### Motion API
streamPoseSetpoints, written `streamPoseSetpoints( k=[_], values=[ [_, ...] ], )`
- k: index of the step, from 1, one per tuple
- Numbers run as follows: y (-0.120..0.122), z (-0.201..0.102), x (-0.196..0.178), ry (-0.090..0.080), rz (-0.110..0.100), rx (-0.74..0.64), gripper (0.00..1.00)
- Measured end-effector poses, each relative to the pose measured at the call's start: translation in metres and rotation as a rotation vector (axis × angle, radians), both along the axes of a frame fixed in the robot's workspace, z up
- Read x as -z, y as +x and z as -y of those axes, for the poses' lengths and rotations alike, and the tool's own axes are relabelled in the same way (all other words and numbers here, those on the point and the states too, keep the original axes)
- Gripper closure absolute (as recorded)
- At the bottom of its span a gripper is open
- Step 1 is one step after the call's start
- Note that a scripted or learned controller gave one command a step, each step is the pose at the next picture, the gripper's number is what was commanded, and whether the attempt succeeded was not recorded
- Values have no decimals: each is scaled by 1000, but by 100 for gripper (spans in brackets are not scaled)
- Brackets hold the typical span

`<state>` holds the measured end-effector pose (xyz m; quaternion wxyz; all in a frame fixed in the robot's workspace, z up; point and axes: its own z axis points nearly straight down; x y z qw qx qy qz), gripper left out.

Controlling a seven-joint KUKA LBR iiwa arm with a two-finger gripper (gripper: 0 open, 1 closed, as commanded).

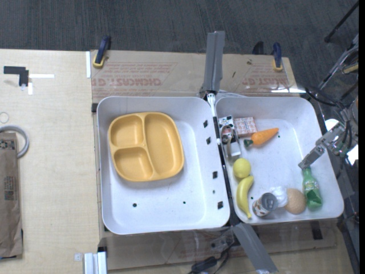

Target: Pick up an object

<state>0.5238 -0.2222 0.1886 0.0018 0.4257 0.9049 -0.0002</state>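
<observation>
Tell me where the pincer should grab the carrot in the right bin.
Grip the carrot across its thick orange middle, coming straight down from above. It lies flat and apart from the box beside it, so both long sides look free, and the tip tapers too thin.

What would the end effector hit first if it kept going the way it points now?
Most likely the green bottle: the end effector slants down-left at the right bin's right side, its tip just above the bottle's cap. Height above it is unclear.

At the right edge of the scene, the robot's gripper [308, 163] appears as a slim grey metal piece with a darker tip, joined to a pale, blurred wrist section. Thin black cables [333, 79] loop behind it.
</observation>
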Motion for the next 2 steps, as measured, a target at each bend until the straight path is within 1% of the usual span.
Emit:
streamPoseSetpoints(
  k=[1,2],
  values=[
    [39,-1,20,-1,0,-202,0],
    [79,-14,-11,-3,3,-626,0]
  ],
)
